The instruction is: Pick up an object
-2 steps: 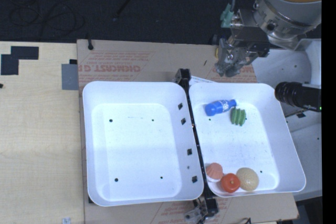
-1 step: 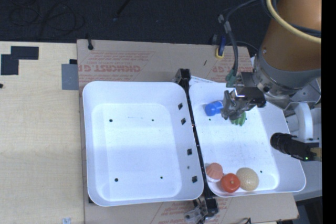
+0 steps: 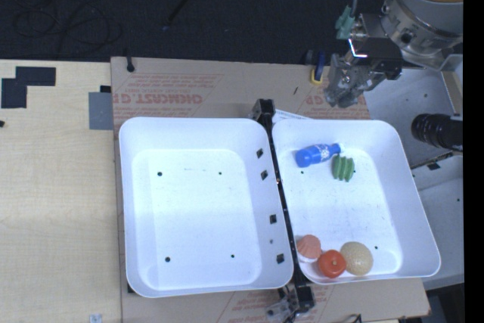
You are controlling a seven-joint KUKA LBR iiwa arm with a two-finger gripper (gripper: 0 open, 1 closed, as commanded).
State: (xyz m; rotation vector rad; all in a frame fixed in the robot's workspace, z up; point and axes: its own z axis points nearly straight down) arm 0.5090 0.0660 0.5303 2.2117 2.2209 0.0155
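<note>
The bottle [image 3: 318, 154], at 12 o'clock in the right bin [image 3: 412, 193], looks light, stiff and slippery, best pinched across its middle; whether the gripper [image 3: 342, 94] is wide or narrow I cannot tell.

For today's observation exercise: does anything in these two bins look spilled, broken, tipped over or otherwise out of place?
Nothing looks spilled or broken. In the right bin, the blue bottle lies on its side beside a green item, and three small round items huddle in the near corner. The gripper hangs beyond the bin's far edge.
</note>
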